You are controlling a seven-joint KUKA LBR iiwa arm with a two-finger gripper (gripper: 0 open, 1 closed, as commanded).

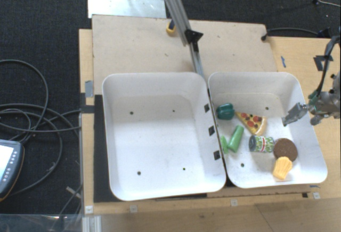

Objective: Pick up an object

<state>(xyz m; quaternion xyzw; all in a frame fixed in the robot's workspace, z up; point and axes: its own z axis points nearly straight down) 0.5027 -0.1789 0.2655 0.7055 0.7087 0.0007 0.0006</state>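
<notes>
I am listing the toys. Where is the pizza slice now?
The pizza slice lies in the right bin, between the dark green toy and the can.

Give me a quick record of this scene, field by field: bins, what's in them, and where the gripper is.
bins: left bin and right bin, side by side
right bin contents: teal piece, pizza slice, green bottle, can, brown disc, yellow piece
gripper: over right bin's right rim, holding nothing visible
</notes>
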